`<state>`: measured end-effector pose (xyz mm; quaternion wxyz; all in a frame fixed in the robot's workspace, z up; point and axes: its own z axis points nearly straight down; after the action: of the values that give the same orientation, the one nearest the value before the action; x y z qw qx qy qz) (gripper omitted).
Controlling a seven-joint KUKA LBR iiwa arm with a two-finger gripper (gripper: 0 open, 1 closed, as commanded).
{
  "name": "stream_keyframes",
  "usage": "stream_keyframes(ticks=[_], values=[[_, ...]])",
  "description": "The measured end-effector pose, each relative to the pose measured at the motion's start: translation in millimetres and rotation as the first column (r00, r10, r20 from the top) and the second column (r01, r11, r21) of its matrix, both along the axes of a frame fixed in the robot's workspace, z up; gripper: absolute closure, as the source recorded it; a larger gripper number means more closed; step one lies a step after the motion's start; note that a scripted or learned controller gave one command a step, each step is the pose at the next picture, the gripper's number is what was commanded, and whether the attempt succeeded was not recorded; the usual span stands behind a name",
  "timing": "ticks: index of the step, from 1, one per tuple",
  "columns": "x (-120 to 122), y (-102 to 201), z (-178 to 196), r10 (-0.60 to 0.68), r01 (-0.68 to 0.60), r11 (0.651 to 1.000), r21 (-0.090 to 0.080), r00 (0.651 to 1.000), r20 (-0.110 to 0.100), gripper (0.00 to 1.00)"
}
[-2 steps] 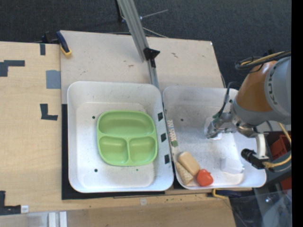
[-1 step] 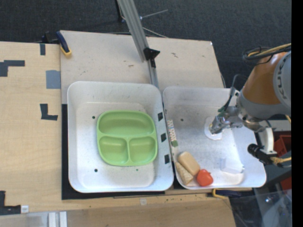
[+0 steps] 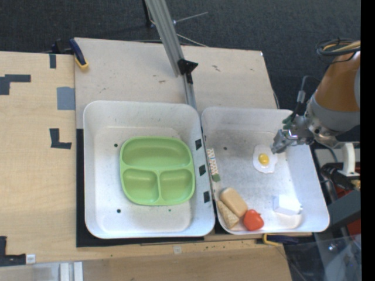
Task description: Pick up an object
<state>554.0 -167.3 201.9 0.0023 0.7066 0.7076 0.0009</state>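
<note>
— Two white bins sit side by side on the bench. What is in each?

— The left bin [image 3: 94, 157] holds a green divided plate [image 3: 157, 170], lying flat near its middle, with three compartments. The right bin [image 3: 234, 122] holds the small things: a fried egg [image 3: 264, 160] toward the right half, a piece of bread [image 3: 232, 206] near the front left corner, a red tomato [image 3: 253, 220] touching or just beside the bread on its right, and a pale white block [image 3: 287, 204] near the front right corner.

— Where is the gripper?

— The gripper [image 3: 280, 143] reaches in from the right, over the right bin, just beside the egg on its upper right. The arm [image 3: 340, 92] behind it hangs over the bin's right rim.

— Is it holding anything?

— Nothing shows between its fingers. The egg lies flat on the bin floor, yolk up, apart from the tip or barely at it; I cannot tell which. Whether the fingers are spread or closed is too small and dark to make out.

— And the other things?

— Bread, tomato and block are well apart from the gripper, along the front of the right bin.
</note>
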Motion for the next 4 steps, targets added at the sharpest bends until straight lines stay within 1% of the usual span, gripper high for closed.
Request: stream_keyframes(ticks=[1,2,3,4], values=[[1,0,53,0.001,-0.001,1.0,0.0,1.0,0.0,1.0],[15,47,49,0.005,-0.005,1.0,0.003,1.0,-0.006,1.0],[17,98,55,0.006,-0.006,1.0,0.004,1.0,-0.005,1.0],[23,150,38,0.005,-0.005,1.0,0.003,1.0,-0.008,1.0]])
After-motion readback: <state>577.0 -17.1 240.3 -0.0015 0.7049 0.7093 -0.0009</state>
